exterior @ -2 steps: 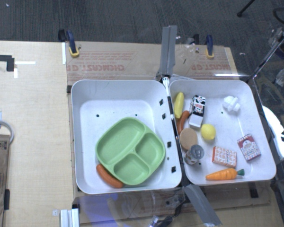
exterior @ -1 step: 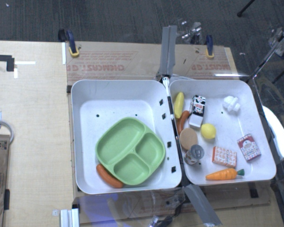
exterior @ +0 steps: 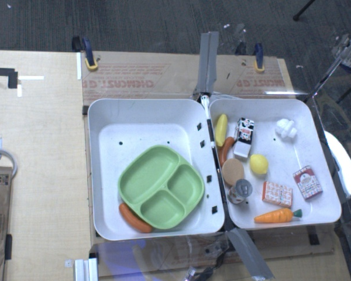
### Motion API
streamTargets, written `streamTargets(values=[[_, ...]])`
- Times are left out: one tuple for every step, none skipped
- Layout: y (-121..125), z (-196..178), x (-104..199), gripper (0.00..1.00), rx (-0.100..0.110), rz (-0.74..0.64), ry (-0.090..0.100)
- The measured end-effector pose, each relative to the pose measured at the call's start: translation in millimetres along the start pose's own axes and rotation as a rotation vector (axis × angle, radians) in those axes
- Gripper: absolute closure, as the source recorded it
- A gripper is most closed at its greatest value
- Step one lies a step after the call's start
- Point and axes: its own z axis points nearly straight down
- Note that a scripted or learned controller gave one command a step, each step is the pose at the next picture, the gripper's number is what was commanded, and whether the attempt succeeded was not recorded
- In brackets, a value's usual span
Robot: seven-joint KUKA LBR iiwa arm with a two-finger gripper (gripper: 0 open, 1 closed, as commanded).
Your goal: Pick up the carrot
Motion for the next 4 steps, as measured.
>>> streamTargets(values=[[-0.3,0.7,0.7,1.00,0.000,-0.241,0.002],[-8.1,-0.4,14.1,1.00,-0.002,-0.486,0.001],[3.9,0.2,-6.6,1.00,-0.002,-0.417,0.000],[1.6,-0.5,-2.2,1.00,-0.002,-0.663,0.000]])
